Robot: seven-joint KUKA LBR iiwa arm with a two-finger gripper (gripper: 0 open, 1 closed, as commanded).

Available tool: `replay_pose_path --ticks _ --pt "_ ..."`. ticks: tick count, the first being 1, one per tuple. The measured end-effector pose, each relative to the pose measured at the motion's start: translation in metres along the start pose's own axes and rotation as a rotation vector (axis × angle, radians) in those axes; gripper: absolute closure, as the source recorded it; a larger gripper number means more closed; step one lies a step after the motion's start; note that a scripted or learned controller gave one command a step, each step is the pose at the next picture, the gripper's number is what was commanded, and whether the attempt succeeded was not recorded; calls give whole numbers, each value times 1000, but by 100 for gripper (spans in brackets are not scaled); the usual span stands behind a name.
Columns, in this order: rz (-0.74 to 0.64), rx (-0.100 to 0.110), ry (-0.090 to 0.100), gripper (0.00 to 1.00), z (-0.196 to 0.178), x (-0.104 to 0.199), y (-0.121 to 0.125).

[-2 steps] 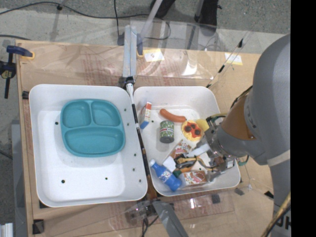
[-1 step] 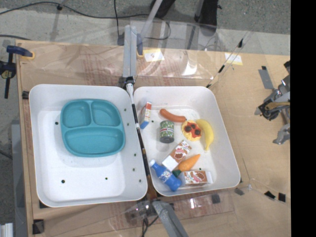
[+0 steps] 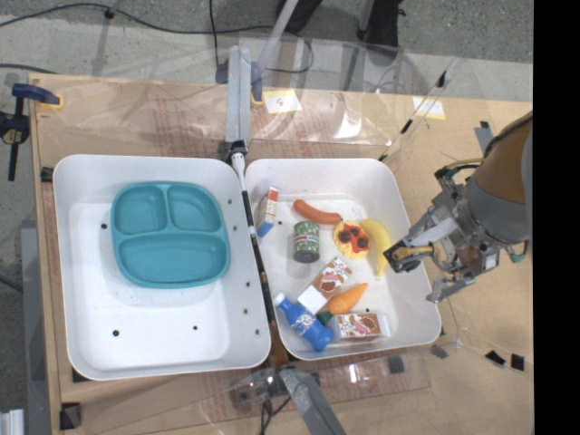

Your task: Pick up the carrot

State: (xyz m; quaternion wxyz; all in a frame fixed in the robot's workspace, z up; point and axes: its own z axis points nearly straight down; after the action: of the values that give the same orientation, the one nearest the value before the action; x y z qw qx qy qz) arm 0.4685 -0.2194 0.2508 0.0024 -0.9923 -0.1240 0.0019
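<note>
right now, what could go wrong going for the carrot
1. The carrot lies packed between a small carton, a blue bottle and a flat box, so the pincer may nudge or grab a neighbour.
2. The pincer sits at the right bin's rim and could clip it.

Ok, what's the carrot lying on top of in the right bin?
The carrot overlaps a small printed packet at its upper end and the carton beside it. What lies directly beneath it is covered.

The tray [image 3: 170, 234] lies in the left bin [image 3: 82, 333]. In the right bin [image 3: 399, 198], the carrot [image 3: 348, 298] lies near the front edge, the sausage [image 3: 317, 211] behind it.
</note>
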Motion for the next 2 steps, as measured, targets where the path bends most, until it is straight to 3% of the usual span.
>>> replay_pose_path --ticks 1,2 --pt "-86 -7 10 0 129 31 -28" --pt "29 -19 36 0 147 47 -10"
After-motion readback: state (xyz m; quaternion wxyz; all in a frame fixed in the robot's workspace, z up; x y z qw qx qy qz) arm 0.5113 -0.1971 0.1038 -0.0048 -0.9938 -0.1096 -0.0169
